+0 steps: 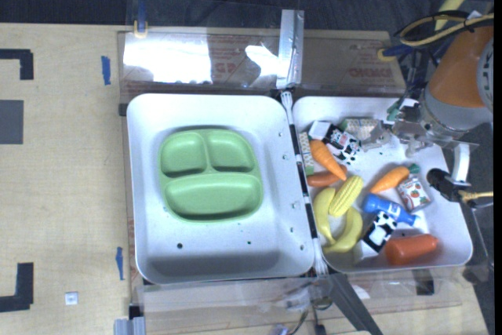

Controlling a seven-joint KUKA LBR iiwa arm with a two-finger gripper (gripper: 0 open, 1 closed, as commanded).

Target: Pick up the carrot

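Several toy foods in right bin (pixel 455 259): banana (pixel 339 225) nearest, corn cob (pixel 346 194) behind. Carrot (pixel 390 179) mid-bin, right of the corn, long axis diagonal, tip near-left, green end far-right. Gripper (pixel 409 129) just beyond it; open or closed, can't tell.

The two bins are white: the left bin (pixel 149 121) carries a pale green divided plate (pixel 210 172), and the right bin (pixel 459 235) carries a jumble of bright toys. Among them are an orange carrot (pixel 390 179), a second orange carrot (pixel 326 158) with a small green tip, a yellow corn cob (pixel 346 194) and a yellow banana (pixel 337 231). A red-orange sausage-shaped piece (pixel 409 248) lies near a blue item (pixel 386 207). Two small pieces carry black-and-white patches, like cow hide (pixel 341 142). The arm (pixel 463 74) is grey with an orange band. The bench (pixel 63 169) is pale wood with black marks and blue tape strips.
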